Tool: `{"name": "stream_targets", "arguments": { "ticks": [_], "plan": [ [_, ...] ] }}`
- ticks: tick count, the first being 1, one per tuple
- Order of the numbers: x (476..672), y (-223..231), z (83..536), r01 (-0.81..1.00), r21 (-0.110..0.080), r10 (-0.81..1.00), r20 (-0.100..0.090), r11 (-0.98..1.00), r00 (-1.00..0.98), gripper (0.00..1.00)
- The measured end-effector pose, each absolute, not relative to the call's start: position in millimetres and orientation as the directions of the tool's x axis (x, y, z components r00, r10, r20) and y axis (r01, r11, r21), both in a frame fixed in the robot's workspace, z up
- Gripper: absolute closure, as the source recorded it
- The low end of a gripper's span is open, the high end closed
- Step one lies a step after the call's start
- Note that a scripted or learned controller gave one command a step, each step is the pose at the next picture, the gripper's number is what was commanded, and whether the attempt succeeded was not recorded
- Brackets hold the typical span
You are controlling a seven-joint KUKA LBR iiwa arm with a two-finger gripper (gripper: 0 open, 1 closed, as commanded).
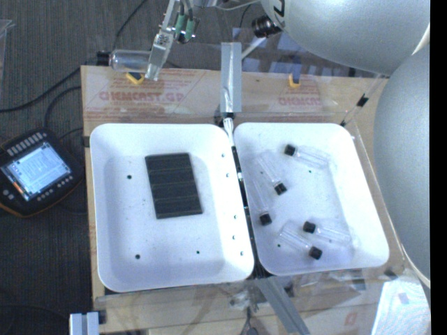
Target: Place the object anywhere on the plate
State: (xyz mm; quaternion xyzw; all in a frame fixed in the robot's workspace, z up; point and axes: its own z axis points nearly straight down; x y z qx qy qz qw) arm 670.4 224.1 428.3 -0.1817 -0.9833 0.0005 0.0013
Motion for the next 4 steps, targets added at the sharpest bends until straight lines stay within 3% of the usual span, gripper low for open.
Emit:
{"name": "stream_targets", "arguments": {
  "ticks": [1, 2, 4],
  "plan": [
    [653.4, 233, 432, 0.067, 0.001, 0.067, 0.002, 0.998, -0.998, 1.0],
    [668.6, 233, 431, -0.233, 0.002, -0.233, 0.001, 0.972, -0.972, 1.0],
    [673.0, 235, 444, -0.232, 0.013, -0.232, 0.002, 0.973, -0.973, 1.0]
  ]
}}
